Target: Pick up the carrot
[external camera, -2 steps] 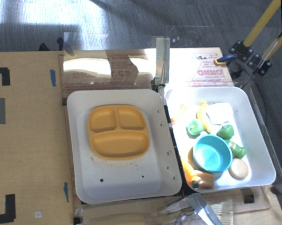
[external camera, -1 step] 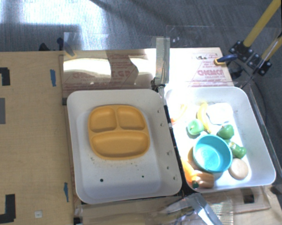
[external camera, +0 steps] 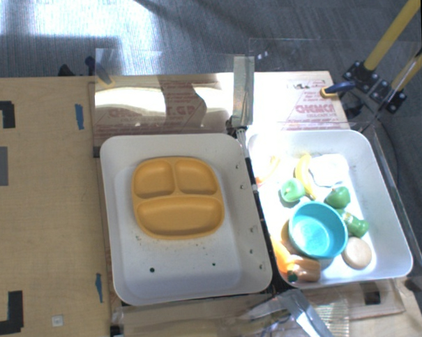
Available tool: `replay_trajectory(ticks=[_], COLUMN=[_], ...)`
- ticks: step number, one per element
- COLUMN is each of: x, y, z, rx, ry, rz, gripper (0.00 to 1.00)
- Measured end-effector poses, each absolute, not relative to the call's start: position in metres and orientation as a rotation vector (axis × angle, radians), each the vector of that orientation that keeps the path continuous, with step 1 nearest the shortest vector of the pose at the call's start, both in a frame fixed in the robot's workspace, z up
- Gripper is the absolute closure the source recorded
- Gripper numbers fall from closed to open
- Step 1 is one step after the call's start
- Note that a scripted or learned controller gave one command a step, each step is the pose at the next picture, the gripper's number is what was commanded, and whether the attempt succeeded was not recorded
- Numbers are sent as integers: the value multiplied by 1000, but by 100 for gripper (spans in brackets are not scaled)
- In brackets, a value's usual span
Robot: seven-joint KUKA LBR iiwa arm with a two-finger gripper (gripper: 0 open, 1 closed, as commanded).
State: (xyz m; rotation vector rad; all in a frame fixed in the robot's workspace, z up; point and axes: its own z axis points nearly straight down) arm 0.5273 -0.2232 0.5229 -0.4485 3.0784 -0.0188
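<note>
The carrot (external camera: 280, 255) is a slim orange piece lying in the right bin (external camera: 389, 212), near its front left corner. It runs along the bin's left wall and is pressed against the lower left side of a blue bowl (external camera: 316, 229). A small green tip shows at its near end, beside a brown sausage-like toy (external camera: 307, 267). The bowl's rim partly covers the carrot.
The right bin also holds a banana (external camera: 305, 175), a green apple (external camera: 291, 190), a white piece (external camera: 328, 169), two green vegetables (external camera: 337, 196) and a beige round toy (external camera: 356, 252). An orange divided plate (external camera: 176, 197) sits in the left bin (external camera: 124, 259).
</note>
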Motion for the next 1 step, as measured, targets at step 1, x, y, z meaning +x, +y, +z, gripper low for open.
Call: replay_trajectory(ticks=[1], x=[527], y=[-223], z=[522], rx=[-448], ry=[3079], rz=[-18], gripper=[0])
